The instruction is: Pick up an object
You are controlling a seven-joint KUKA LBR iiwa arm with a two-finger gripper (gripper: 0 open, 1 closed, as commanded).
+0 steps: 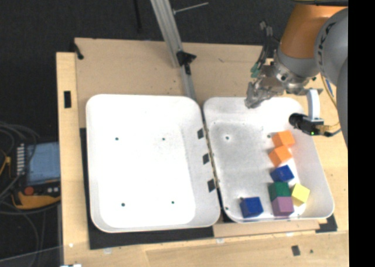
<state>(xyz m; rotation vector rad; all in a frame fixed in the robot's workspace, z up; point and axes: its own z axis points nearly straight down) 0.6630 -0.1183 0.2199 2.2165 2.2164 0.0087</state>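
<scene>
Gripper (pixel 254 99) is seen above the right white bin's (pixel 234 113) far rim; finger spacing cannot be told.

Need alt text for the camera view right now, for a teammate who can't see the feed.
The gripper hangs over the far rim of the right bin, with nothing visible between its fingers. Seven small blocks lie in that bin's near right part: two orange, two blue, one green, one purple, one yellow. The left bin sits beside it.

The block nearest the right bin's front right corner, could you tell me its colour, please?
Yellow block, seen in the camera view.
</scene>
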